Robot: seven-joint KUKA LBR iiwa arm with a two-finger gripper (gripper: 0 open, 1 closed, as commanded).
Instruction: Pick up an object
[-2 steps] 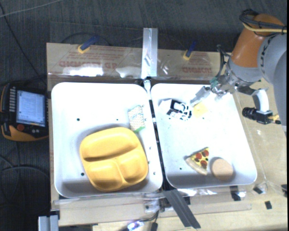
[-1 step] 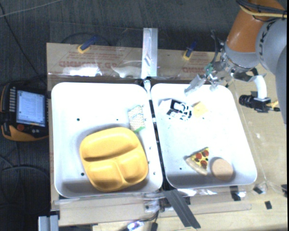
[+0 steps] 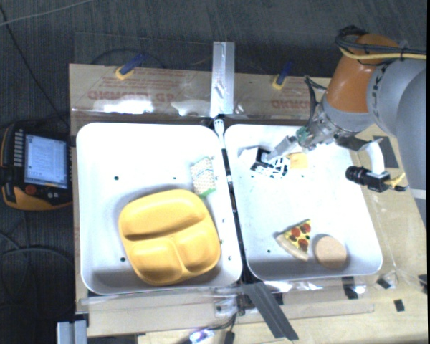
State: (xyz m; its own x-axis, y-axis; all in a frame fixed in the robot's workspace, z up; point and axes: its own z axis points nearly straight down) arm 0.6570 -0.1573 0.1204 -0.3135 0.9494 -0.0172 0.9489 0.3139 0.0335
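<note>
Nearest the lower edge of the frame, in the camera view, the right bin (image 3: 365,213) holds a toy pizza slice (image 3: 296,239) with red and green toppings; just beside it, to the right and touching or nearly touching, lies a round tan disc (image 3: 330,250). Both sit toward the lower middle of that bin.

Left of the dividing rim, the left bin (image 3: 100,192) carries a large yellow divided tray (image 3: 170,234), which fills much of its lower half. Just above the tray's upper right corner, against the bin's right wall, rests a small white and green mesh-like item (image 3: 203,175).

In the upper part of the right bin, the grey arm with its orange band (image 3: 352,84) reaches in from the upper right of the frame. Its jaws (image 3: 269,160) are down at the bin floor beside a small black and white patterned object (image 3: 276,168), with a small pale yellow piece (image 3: 299,161) just to the right. Whether the jaws are released or clenched cannot be told, as the tips blend with the dark object.

On the floor at the left of the frame, beside the surface, lies an orange and grey handheld pendant (image 3: 37,165) with a lit screen.
</note>
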